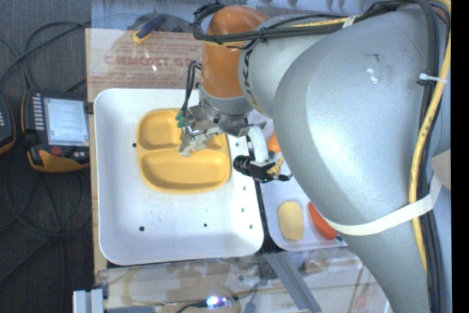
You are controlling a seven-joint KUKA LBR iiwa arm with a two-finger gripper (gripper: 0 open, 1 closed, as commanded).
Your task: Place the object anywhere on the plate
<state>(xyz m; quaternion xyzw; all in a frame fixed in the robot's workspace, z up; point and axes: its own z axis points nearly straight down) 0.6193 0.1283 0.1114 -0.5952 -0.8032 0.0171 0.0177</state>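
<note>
Now the gripper (192, 137) hovers over the yellow divided plate's (165, 171) right rim, presumably positioned for release; jaws' opening and any held object: cannot tell.

In front of you, the plate (183, 168) lies in the left bin (124, 231), toward that bin's right side and far half, and the claw (192, 141) hangs over the plate's right part. The right bin (272, 231) sits just beside the left one, largely under the arm (352, 121), with an oval object (291, 220) lying near its front left corner. Off the bench to the left, a handheld pendant (58, 130) rests on the floor.
</note>
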